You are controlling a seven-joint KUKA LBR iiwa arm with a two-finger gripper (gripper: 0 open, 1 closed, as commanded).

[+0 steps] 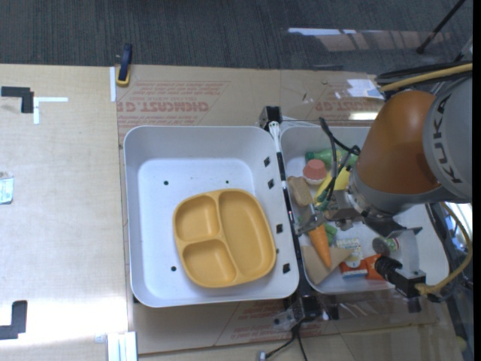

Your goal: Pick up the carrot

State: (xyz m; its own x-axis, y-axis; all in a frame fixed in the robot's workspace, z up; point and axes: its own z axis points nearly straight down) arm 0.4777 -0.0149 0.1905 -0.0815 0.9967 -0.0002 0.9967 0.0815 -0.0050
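The carrot (320, 246) lies in the right bin (432, 265), just right of the divided yellow plate (224, 237) and just below the gripper (325, 218); likely light, stiff and smooth, it is best pinched across its thicker middle.

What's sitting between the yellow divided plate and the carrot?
In the camera view, only the bins' adjoining white walls separate the yellow divided plate from the carrot.

Dark grey carpet (225, 13) runs across the top, with a bright patch of light (323, 32) glancing off it. Below, a pale wooden benchtop (56, 224) spreads left, carrying brown cardboard (188, 100) with red lettering.
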